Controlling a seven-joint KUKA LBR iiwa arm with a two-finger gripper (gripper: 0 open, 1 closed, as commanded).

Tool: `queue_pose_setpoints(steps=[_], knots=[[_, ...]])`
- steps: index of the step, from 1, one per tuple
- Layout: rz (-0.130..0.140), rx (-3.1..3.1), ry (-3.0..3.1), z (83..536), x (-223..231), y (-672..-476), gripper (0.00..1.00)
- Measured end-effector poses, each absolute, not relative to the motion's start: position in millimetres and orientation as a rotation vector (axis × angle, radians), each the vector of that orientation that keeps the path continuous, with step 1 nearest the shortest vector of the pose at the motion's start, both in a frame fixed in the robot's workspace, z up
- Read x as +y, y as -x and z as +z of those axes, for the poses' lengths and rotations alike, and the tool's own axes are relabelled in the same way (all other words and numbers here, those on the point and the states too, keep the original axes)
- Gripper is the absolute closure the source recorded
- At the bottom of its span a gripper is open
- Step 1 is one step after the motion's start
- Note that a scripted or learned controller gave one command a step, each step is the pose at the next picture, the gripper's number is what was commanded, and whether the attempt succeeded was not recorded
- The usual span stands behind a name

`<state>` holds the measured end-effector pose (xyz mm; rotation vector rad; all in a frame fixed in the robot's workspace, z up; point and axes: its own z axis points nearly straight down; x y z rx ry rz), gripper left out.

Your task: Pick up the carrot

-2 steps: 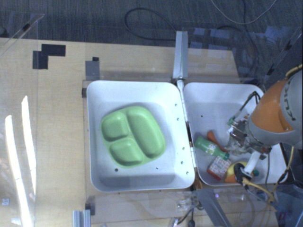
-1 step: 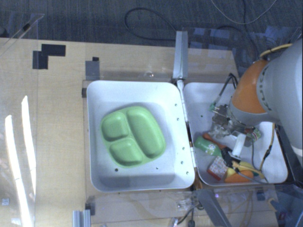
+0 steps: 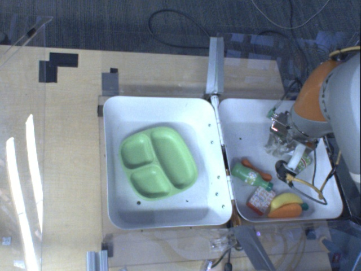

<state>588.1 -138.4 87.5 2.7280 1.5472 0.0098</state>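
The carrot point(image 3: 286, 210) lies at about five o'clock in the right bin point(image 3: 242, 114), touching a banana point(image 3: 286, 199) above it. At nine o'clock from it sits a small printed packet point(image 3: 260, 199), its writing too small to read, then a green bottle point(image 3: 250, 175). The hand point(image 3: 280, 144) hovers at the carrot's twelve o'clock; whether it is parted I cannot tell. The left bin point(image 3: 118, 114) holds a green divided tray point(image 3: 158, 162).

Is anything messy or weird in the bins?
Nothing looks broken or spilled. The toy food is just jumbled in the right bin: the carrot lies against the banana in the near corner. The green plate sits neatly in the left bin.
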Motion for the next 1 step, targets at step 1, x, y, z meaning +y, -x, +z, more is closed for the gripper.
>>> queue_pose_setpoints(steps=[1], knots=[[0.007, 2.209, -2.226, 87.2, -123.5, -645.6, 1.00]])
